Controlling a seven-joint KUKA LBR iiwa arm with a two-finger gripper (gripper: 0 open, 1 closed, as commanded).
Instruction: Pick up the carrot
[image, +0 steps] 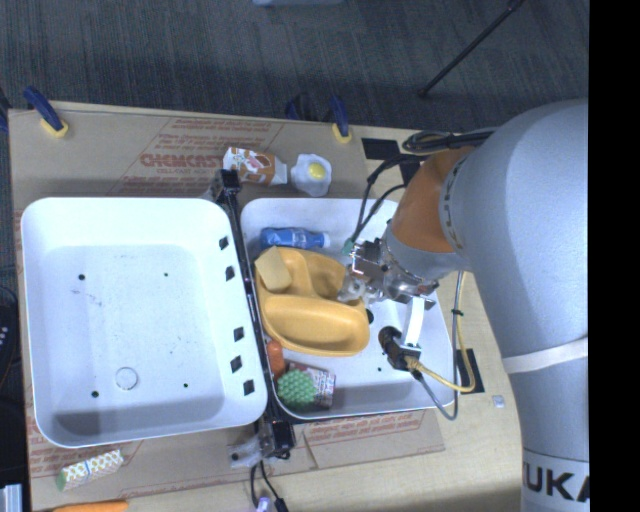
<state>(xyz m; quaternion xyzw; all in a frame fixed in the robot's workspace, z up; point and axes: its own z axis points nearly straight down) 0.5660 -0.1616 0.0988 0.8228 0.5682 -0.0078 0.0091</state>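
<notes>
Carrot (274, 355) lies in the right bin (400, 400), hard against its left wall, just a small orange end visible; the rest sits under the rim of the big yellow bowl-like item (312, 322) and just above the green mesh-bagged object (303, 386). The gripper (362, 280) hangs over the bin's middle, near the yellow item's right edge, well apart from the carrot. Jaws: cannot tell how far open, the wrist and cabling hide the tips; nothing visible between them. Handling judgement: likely a light, stiff toy piece with a smooth, rather slippery skin and a taper, so a pinch across the thicker part should hold better than at the tip. Access is poor: wall on one side, yellow item overlapping. A blue bottle (294, 238) lies at the bin's far end. Left bin (60, 300) beside it on the counter (470, 440).
</notes>
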